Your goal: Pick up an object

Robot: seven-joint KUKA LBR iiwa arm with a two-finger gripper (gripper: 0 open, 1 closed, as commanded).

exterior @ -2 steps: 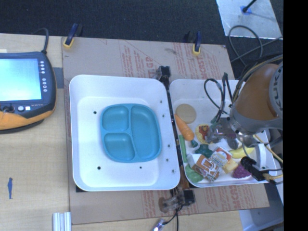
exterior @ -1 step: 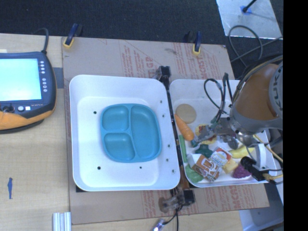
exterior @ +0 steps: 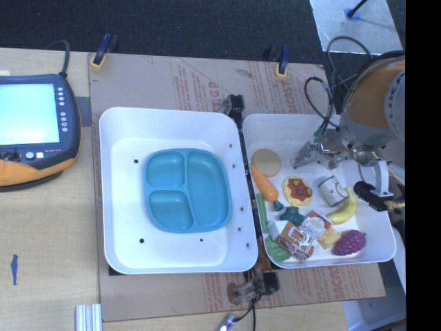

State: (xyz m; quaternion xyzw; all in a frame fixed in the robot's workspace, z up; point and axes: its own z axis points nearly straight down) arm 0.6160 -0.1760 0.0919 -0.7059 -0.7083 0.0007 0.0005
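Observation:
My gripper hangs over the upper middle of the right bin, open, with nothing between its fingers. Below it lie toy foods: a tan round cookie to its left, an orange carrot, a small pizza, a silver can, a yellow banana, purple grapes and a printed snack box. Green pieces lie by the box at the bin's lower left. The gripper touches none of them.
The left bin holds a blue divided plate. A black divider with clamps runs between the bins. A handheld control pendant lies at the far left. Cables hang near the arm.

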